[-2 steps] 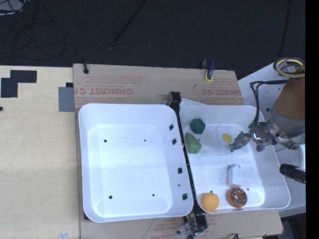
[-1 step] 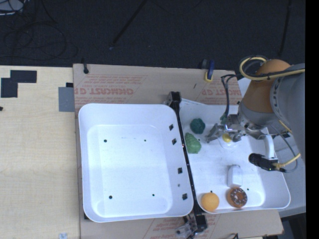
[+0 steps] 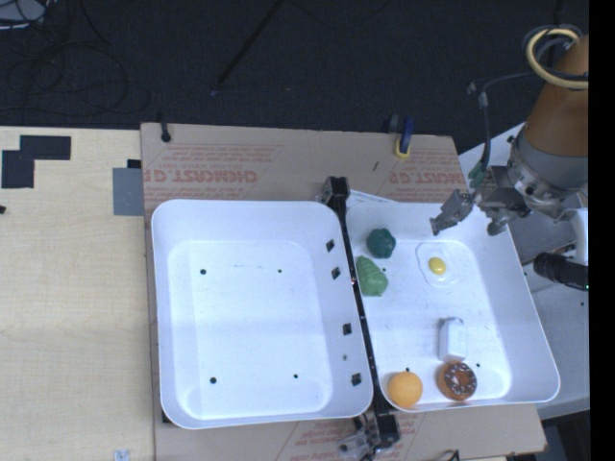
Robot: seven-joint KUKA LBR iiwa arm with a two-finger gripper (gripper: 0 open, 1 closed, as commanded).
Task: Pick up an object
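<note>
The right bin [image 3: 527, 305] holds several small items. A dark green lump [image 3: 381, 242] and a lighter green leafy piece [image 3: 370, 278] lie near its left wall. A toy fried egg [image 3: 437, 266] lies toward the back, a white block [image 3: 451, 337] nearer the front, and an orange ball [image 3: 405, 389] and a chocolate donut [image 3: 457, 380] by the front rim. My gripper [image 3: 472, 222] hangs over the bin's back right corner, above and right of the egg. Its fingers are spread open with nothing between them.
The left bin [image 3: 163, 257] sits beside the right one, with a black divider strip [image 3: 348, 286] and clips between them. Both rest on a cardboard sheet [image 3: 269, 161]. A blue and yellow clamp [image 3: 404, 137] stands at the cardboard's back edge.
</note>
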